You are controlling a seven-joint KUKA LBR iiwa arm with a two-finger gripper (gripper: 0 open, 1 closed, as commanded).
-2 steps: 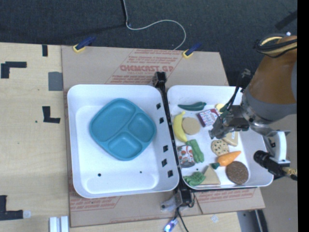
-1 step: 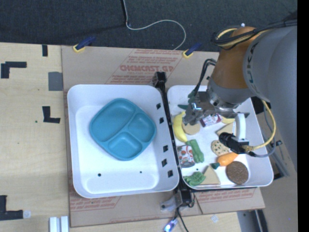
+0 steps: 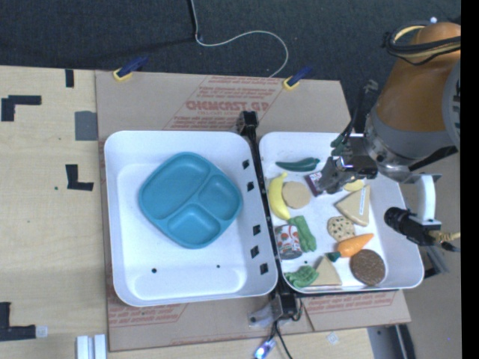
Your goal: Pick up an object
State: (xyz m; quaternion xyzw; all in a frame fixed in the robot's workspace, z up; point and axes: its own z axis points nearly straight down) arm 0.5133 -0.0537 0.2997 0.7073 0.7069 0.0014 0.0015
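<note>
Position: my gripper (image 3: 327, 179) hangs over the right bin (image 3: 400, 275), just beside the pale round biscuit (image 3: 296, 194) and the banana (image 3: 278, 197). Whether I am open or closed, I cannot tell; nothing is visibly held. Judgement: these look like light, stiff, smooth play foods, apt to slip. The banana's middle offers the best hold. Clearance is poor: the divider wall (image 3: 262, 200) stands close left, with the green pepper (image 3: 298, 164) and cheese wedge (image 3: 355, 204) crowding nearby.
</note>
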